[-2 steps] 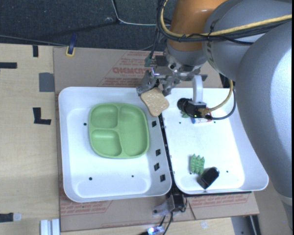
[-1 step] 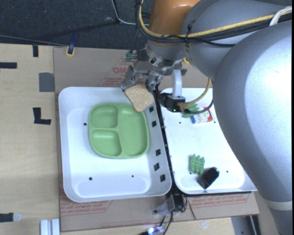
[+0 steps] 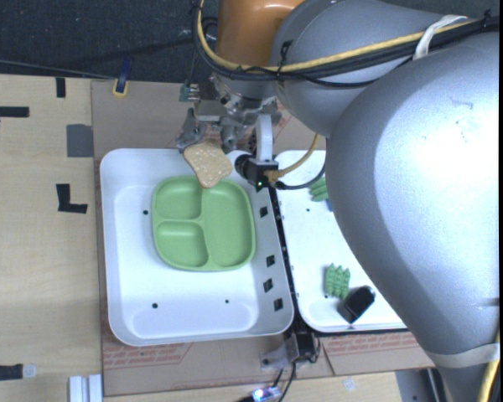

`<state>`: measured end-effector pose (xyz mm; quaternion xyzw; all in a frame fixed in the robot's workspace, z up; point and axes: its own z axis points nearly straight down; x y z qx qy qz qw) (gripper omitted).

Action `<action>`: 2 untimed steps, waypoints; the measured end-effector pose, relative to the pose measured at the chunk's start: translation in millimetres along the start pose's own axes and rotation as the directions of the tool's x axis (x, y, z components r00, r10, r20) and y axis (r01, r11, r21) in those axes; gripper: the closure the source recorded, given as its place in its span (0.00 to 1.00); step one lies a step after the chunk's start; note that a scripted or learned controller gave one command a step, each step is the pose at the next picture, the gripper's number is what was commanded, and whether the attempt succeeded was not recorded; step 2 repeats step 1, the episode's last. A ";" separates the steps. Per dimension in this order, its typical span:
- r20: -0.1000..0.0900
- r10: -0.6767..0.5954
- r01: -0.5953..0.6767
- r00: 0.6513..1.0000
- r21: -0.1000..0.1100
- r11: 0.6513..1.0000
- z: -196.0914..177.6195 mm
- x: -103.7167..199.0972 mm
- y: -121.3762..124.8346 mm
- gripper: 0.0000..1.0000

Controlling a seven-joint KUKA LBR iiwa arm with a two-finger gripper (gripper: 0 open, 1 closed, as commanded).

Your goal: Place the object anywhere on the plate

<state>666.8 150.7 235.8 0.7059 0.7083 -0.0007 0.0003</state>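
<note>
Pincer hangs over the far edge of the green three-compartment plastic plate, below the arm's orange band. A tan, speckled, flat slice-shaped object, like a piece of toast, sits right at the pincer's tip, tilted, its lower corner overlapping the plate's far rim. The metal finger parts crowd the top of the slice; from here I cannot tell whether the pincer is apart or clamped on it.

Plate: rounded square, two small compartments on the far side, one wide one on the near side. It lies flat in the left shallow white bin, toward that bin's far half. Bare white floor of the bin shows on the near side of the plate, with a few small dark dots on it.

To the right of the plate, past the divider rail with its dark square marks, stands the right shallow white bin. In it, well apart from the plate: a small green ridged object, a black blocky object just beside that one on the near side, and another bit of green near the arm's grey body, half hidden.

Both bins rest on brown cardboard laid on the pale wooden desk, which carries black tape marks left of the plate.
</note>
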 end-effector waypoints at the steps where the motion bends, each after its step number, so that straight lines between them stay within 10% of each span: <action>1: 0.000 0.001 -0.001 1.000 0.001 1.000 -0.4 -1.0 -0.6 0.00; 2: 0.000 0.001 -0.001 1.000 0.001 1.000 -0.4 -1.0 -0.6 0.00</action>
